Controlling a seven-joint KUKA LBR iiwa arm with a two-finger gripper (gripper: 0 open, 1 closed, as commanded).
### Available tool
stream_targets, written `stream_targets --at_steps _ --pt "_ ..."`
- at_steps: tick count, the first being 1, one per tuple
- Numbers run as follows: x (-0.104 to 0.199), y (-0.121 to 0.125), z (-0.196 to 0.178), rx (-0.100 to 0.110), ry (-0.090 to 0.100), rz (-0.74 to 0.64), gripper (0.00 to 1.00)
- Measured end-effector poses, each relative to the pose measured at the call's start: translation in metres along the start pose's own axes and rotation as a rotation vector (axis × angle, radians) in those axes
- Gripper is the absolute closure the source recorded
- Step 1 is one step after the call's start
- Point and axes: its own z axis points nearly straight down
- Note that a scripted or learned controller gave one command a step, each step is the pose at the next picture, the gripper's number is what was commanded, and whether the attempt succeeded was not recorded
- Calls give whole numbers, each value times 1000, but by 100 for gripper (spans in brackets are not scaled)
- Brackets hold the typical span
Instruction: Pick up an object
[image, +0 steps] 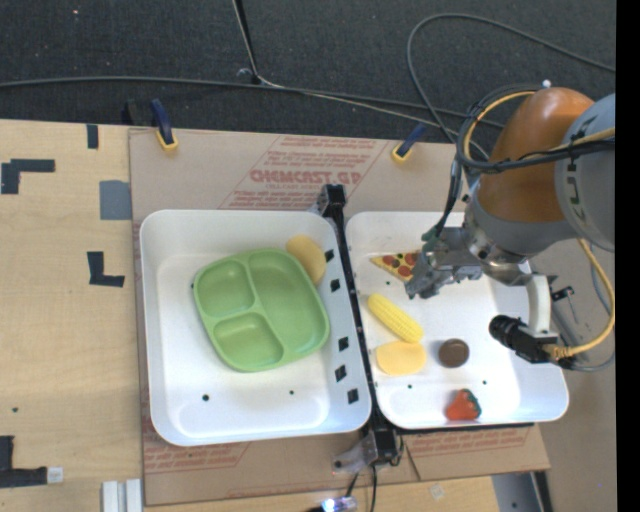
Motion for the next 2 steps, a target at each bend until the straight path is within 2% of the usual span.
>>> stream_targets --at_steps 1,2 --pt "61 0 -3 1 0 -1 100" --pt "118 -6 13 3 0 0 100"
